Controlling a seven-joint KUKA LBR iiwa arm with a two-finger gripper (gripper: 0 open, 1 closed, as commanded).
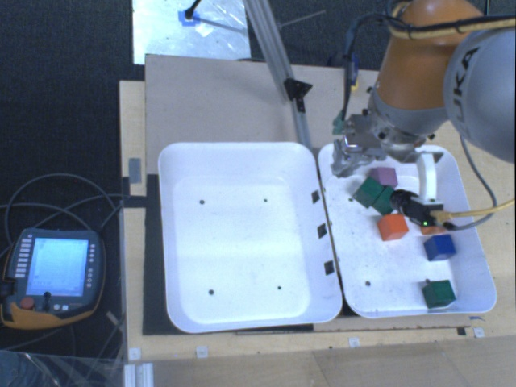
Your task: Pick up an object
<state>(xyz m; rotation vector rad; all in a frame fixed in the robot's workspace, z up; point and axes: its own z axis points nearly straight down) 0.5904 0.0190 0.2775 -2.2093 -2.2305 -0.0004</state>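
My gripper hangs low over the far left corner of the right bin, under the arm's orange band. Just right of it lie a pale purple block and a dark green block, close together. An orange block sits a little nearer the front. A blue block and a second green block lie toward the bin's front right. I see nothing held in the gripper.
The left bin stands beside the right one, sharing a raised middle edge with black clips. A slanted metal pole rises behind the bins. A teach pendant with its cable lies far left, off the bench.
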